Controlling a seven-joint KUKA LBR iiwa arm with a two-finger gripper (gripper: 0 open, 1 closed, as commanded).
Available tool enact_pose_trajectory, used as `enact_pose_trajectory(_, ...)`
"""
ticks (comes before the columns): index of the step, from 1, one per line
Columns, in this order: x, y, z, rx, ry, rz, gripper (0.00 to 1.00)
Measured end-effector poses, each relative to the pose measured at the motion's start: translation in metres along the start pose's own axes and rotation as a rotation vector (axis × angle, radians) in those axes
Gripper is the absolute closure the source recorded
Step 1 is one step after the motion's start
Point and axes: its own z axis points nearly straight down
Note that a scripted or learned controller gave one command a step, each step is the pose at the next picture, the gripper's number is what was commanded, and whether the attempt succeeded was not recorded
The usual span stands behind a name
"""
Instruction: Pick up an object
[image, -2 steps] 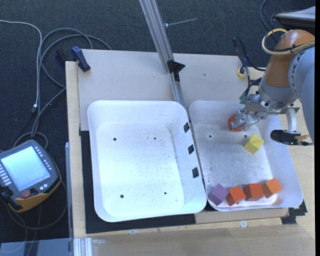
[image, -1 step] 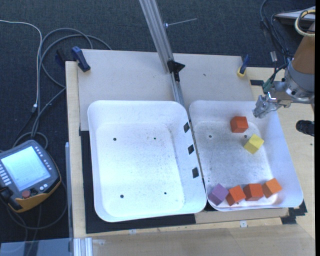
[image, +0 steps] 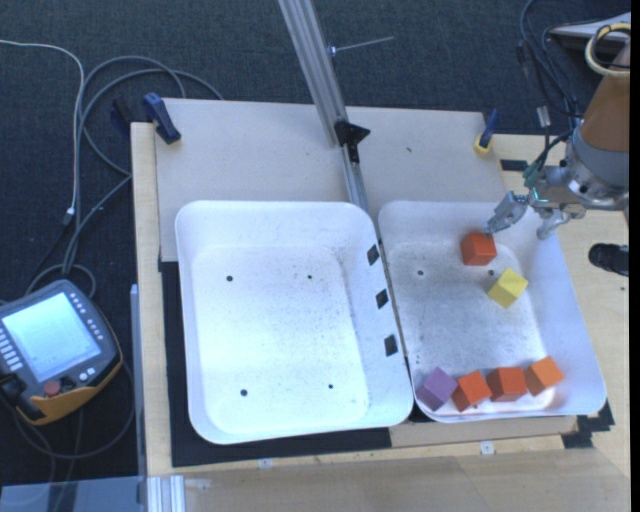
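Note:
In the right bin (image: 560, 300), an orange-red cube (image: 478, 248) lies near the far side, with a yellow cube (image: 507, 287) just below and right of it. Along the bin's near edge sit a purple cube (image: 437, 387) and three orange cubes (image: 506, 383) in a row. My gripper (image: 527, 217) hangs at the bin's far right, above and to the right of the orange-red cube. Its two fingers are spread open with nothing between them.
The left bin (image: 200, 300) sits beside the right one, with a metal post (image: 325, 90) rising slantwise between them at the back. A teach pendant (image: 50, 350) lies off the bench at left. Clamps (image: 160, 115) hold the board's far corners.

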Motion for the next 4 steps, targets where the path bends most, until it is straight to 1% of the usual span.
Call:
enact_pose_trajectory(1, -0.013, 0.031, 0.095, 0.006, 0.002, 0.0, 0.0)
enact_pose_trajectory(2, -0.013, 0.033, 0.078, -0.003, -0.002, -0.002, 1.0)
enact_pose_trajectory(3, 0.067, 0.015, -0.025, -0.009, 0.002, -0.007, 1.0)
enact_pose_trajectory(4, 0.132, 0.026, -0.135, -0.011, 0.002, -0.006, 1.0)
